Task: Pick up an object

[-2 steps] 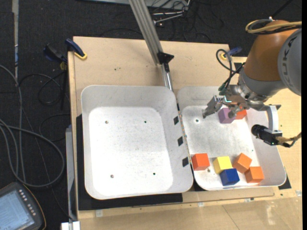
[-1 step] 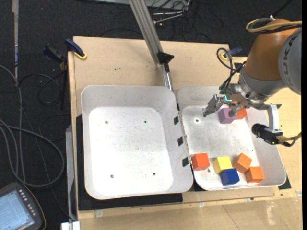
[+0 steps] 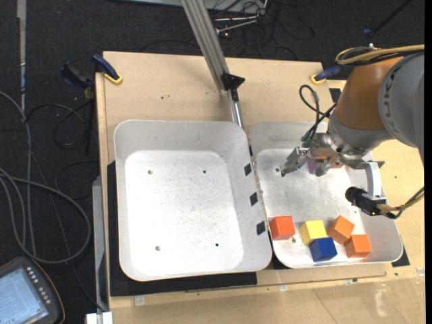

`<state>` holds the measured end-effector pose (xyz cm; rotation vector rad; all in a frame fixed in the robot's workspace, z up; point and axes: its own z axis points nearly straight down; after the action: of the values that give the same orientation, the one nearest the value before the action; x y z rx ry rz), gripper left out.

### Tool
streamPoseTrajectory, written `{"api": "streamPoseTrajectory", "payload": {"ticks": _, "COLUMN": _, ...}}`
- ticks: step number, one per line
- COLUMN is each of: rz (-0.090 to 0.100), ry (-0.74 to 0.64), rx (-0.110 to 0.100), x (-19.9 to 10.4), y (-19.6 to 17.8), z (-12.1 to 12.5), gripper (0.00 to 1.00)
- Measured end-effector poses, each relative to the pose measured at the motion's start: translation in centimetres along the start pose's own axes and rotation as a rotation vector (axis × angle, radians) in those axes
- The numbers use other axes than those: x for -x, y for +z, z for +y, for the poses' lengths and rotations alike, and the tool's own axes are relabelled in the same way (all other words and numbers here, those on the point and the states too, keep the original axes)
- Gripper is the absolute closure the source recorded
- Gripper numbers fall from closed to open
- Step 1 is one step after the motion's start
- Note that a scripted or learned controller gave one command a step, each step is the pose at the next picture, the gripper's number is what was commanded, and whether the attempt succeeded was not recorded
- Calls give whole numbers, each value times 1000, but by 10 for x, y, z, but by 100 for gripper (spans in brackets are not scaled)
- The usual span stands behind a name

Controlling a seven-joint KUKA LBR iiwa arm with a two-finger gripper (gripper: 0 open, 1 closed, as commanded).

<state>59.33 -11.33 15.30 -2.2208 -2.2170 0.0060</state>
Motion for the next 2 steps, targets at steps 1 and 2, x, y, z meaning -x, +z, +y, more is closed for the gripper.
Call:
{"api": "streamPoseTrajectory", "payload": {"ticks": 1, "rz": 1, "ry": -1, "rx": -1, "x": -1, "y": 54, "z": -1, "gripper": 0}}
{"api": "streamPoseTrajectory", "payload": {"ticks": 2, "rz": 0, "ry": 0, "rx": 6, "x": 0, "y": 40, "z": 1, "gripper": 100}}
